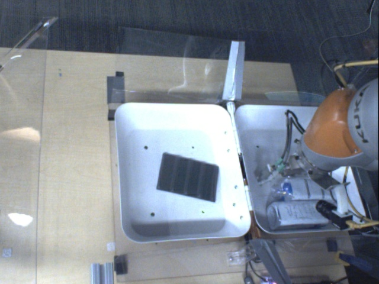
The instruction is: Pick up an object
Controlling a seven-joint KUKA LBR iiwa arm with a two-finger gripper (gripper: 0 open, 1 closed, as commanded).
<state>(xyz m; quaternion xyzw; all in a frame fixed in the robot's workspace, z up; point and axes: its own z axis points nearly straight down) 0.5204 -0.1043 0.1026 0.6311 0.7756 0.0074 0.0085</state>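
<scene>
I cannot tell whether the jaws are spread or pressed together over the right bin [260, 135], where the silver pouch [293, 213], lying by the near wall, could slip or wedge.

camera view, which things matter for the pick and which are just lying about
In the job, likely: claw, low in the right bin; silvery packet close by it.
Lying about: black ribbed pad, alone in the left bin.
</scene>
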